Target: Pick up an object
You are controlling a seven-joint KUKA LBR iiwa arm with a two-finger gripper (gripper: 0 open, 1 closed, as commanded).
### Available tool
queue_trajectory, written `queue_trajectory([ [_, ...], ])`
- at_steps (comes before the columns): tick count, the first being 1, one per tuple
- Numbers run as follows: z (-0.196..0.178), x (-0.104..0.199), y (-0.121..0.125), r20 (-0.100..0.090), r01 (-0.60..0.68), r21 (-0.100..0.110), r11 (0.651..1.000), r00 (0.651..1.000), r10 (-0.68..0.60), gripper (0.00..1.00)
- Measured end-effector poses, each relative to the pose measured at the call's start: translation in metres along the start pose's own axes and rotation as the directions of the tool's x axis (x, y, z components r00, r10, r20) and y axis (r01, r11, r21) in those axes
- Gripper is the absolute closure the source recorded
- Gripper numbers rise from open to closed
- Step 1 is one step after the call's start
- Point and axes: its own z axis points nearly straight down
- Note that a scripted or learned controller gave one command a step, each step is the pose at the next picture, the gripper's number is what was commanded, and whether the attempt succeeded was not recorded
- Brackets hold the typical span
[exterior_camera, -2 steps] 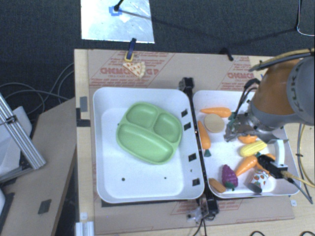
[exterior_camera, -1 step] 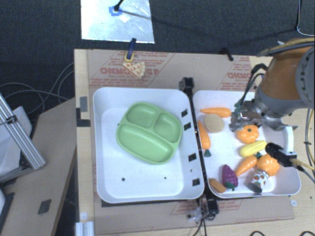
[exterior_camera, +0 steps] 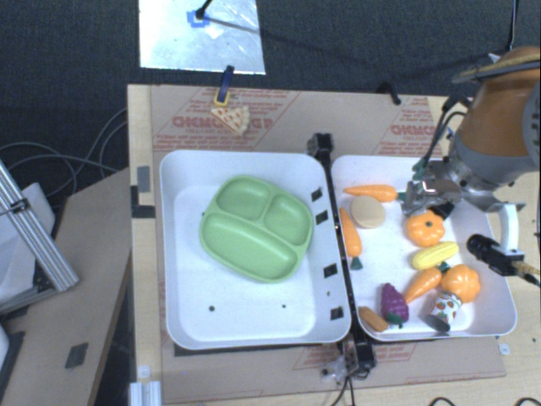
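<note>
The right bin (exterior_camera: 504, 311) holds several toy foods. A carrot (exterior_camera: 370, 192) lies at the back, with a beige round bun (exterior_camera: 368, 213) just in front of it. An orange pumpkin (exterior_camera: 425, 228) sits mid-bin, a yellow corn cob (exterior_camera: 434, 255) right below it. Nearer the front are a second carrot (exterior_camera: 422, 282), another pumpkin (exterior_camera: 461, 282) and a purple eggplant (exterior_camera: 393, 303). My gripper (exterior_camera: 421, 194) hangs low over the back of this bin, just above the first pumpkin and right of the back carrot. Nothing shows held in it.
A green divided plate (exterior_camera: 256, 227) lies in the left bin (exterior_camera: 190, 311). An orange piece (exterior_camera: 349, 233) rests along the right bin's left wall, and a white spotted piece (exterior_camera: 443, 309) and an orange slice (exterior_camera: 372, 318) lie at its front. The divider (exterior_camera: 336, 227) separates the bins.
</note>
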Motion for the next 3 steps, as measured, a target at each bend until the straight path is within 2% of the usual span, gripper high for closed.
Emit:
queue_trajectory([
  [1,-0.004,0.057,0.031,-0.003,0.006,0.001,1.0,1.0,-0.006,1.0],
  [2,0.004,0.095,0.056,-0.002,0.004,0.003,1.0,1.0,-0.004,1.0],
  [3,-0.007,0.138,0.08,-0.003,0.004,0.001,1.0,1.0,-0.004,1.0],
])
